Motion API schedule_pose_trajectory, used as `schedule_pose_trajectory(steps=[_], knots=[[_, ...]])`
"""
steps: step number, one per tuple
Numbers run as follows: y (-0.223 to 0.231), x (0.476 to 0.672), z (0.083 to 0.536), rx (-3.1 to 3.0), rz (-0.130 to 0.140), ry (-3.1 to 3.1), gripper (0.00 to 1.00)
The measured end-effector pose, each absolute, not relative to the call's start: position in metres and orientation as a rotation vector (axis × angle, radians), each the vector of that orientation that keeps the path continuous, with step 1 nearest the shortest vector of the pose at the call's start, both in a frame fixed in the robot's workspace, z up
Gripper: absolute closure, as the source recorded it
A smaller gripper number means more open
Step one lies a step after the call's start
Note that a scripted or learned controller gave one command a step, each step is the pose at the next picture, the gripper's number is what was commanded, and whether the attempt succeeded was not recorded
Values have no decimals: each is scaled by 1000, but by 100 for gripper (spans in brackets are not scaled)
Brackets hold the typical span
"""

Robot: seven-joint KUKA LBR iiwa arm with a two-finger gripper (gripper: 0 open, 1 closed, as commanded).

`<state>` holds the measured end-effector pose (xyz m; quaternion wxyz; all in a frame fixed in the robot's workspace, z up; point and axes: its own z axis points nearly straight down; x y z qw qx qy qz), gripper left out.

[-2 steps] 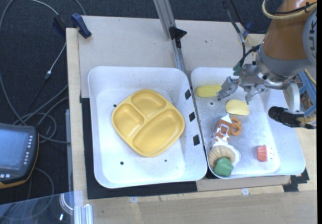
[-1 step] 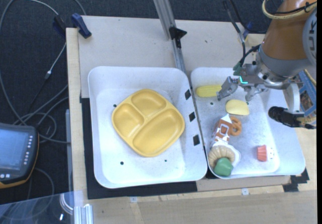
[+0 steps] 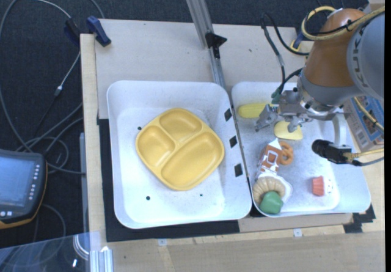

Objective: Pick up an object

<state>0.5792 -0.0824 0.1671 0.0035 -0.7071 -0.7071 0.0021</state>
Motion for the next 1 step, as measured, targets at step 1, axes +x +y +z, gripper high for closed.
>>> schedule_pose_trajectory(steps=[1], knots=[[-80, 569, 118, -2216, 7, -2216, 0]])
